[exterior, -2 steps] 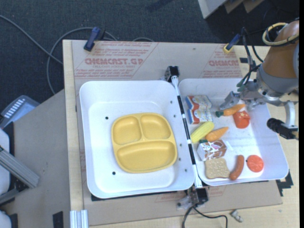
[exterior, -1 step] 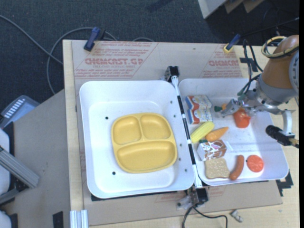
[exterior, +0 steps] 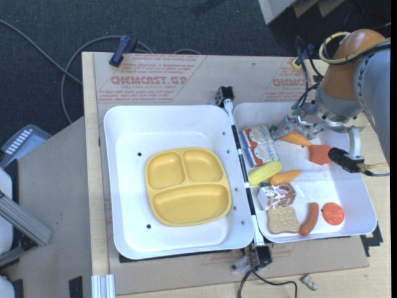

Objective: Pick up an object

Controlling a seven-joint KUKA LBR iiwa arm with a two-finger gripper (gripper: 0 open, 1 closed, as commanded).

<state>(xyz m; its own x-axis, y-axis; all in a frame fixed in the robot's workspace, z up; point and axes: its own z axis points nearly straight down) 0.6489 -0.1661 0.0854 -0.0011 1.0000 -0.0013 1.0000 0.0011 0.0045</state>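
Yellow three-compartment plastic tray (exterior: 187, 185) in left bin (exterior: 118, 166), gripper (exterior: 302, 124) over orange carrot (exterior: 296, 139), jaw state unclear

We can read red lettering printed on the brown paper-faced board (exterior: 186, 73) that covers the tabletop under the two bins: "CHEMCAST GP" shows clearly along its far left part, with a line of smaller red print above it that is too fine for us to make out. The same red mark repeats at the far right of the board, cut off by the arm. The small flat packets in the right bin carry print we cannot read.
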